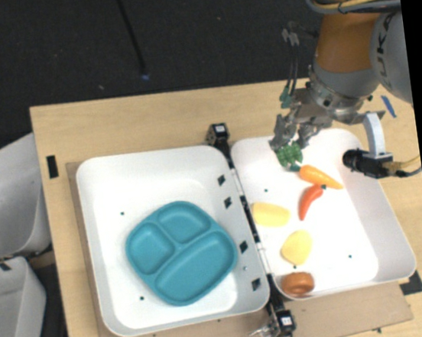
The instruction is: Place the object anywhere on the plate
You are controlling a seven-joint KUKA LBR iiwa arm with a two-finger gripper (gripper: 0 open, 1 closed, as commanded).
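A wooden bench [67,244] is carrying two white bins side by side. The left bin [106,193] is holding a blue plate [179,251] with three compartments, sitting toward that bin's near edge. The arm [347,30] is reaching in from the right and hanging over the far edge of the right bin [377,257]. Its gripper [291,144] is pinching a small green object [291,155] between its fingers at that bin's far-left corner, well apart from the plate. Just beside it, an orange carrot [321,175] is lying at a slant, with a red pepper [310,201] touching its lower end. Two yellow pieces are resting nearer the bin's left wall, one [269,213] above the other [296,247]. A brown piece [296,284] is sitting against the near-left corner.
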